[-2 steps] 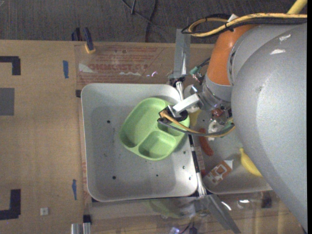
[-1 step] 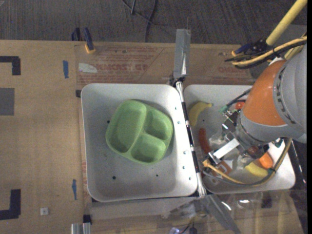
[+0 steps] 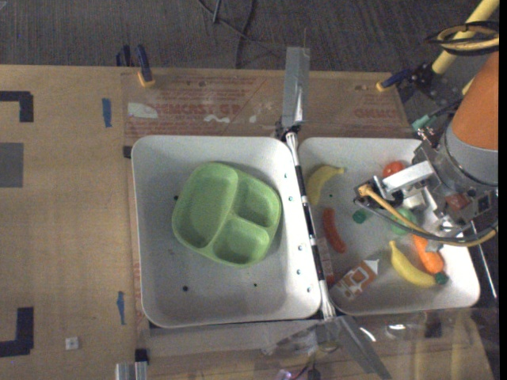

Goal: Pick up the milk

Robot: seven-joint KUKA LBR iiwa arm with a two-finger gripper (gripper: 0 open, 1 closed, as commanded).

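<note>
Milk carton (image 3: 358, 279) lying flat at about 7 o'clock in right bin (image 3: 459, 298), against the divider wall, long axis tilted from 8 to 2 o'clock, peaked end toward 2; white body with orange print on the upper face. Gripper (image 3: 394, 200) near bin centre, well apart from the carton toward 1 o'clock, finger state impossible to tell. Banana (image 3: 409, 267) just at 3 o'clock of the carton, red sausage (image 3: 333, 230) at 11, green divided plate (image 3: 227, 213) in left bin (image 3: 158, 275).
</note>
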